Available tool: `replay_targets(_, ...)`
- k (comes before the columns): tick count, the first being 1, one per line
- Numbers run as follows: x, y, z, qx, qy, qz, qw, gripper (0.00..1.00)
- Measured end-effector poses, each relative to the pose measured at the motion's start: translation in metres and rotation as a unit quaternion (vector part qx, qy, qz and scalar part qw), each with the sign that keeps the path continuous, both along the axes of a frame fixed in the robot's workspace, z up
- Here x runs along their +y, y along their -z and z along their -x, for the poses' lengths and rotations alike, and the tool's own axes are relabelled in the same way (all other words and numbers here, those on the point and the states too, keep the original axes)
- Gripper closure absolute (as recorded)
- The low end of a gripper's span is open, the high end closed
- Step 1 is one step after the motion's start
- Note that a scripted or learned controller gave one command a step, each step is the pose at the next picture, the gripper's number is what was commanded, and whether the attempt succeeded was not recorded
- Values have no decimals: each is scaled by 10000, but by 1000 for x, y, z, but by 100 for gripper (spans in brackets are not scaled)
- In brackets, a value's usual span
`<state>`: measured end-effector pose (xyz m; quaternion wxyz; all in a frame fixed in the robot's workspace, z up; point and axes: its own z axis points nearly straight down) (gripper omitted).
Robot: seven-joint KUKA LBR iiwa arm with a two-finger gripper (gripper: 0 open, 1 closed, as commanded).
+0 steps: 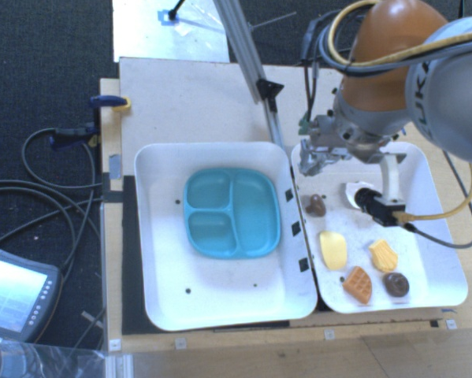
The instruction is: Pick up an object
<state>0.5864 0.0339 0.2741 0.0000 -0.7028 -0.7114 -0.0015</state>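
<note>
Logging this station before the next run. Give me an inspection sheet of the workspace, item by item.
Surface: pale bench bearing a left bin and a right bin, side by side.
Job's things: in the right bin, a small brown piece, a pale yellow piece, an orange waffle piece, a yellow-orange piece, a dark round piece.
Clutter: blue divided plate in the left bin.
Gripper: gripper over the right bin's far end, above the brown piece; nothing seen held.
Cables: yellow cable crossing the right bin; black cables on the floor at left.
Surroundings: handheld pendant at lower left; dark carpet.
</note>
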Motion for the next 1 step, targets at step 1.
replay_targets(1,53,23,6,19,6,0,10000,100)
